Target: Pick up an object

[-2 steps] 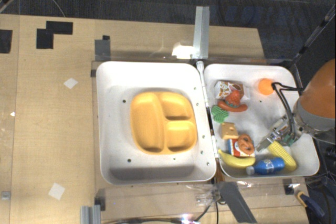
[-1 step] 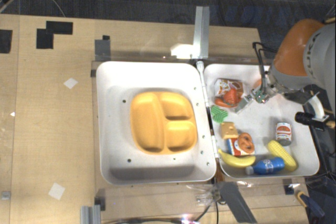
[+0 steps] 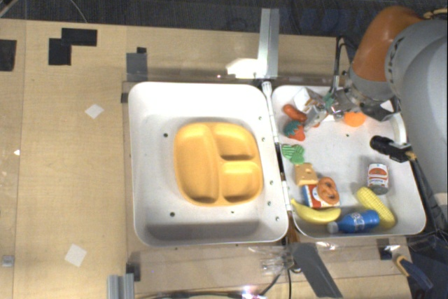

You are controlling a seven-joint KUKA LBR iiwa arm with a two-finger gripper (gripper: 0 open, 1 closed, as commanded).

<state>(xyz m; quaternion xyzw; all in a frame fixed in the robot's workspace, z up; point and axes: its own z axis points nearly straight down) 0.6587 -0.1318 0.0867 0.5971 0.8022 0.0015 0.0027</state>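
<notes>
Two white bins sit side by side on tabletop. Nearest, in R bin: blue bottle, banana, corn. Just behind them: snack pack, can, cheese, green toy. L bin holds yellow tray, approx. centred. Farther back in R bin: red veg and orange ball. Claw hangs low at far end betw. those two, close to the veg. Released or clenched: can't tell.
</notes>
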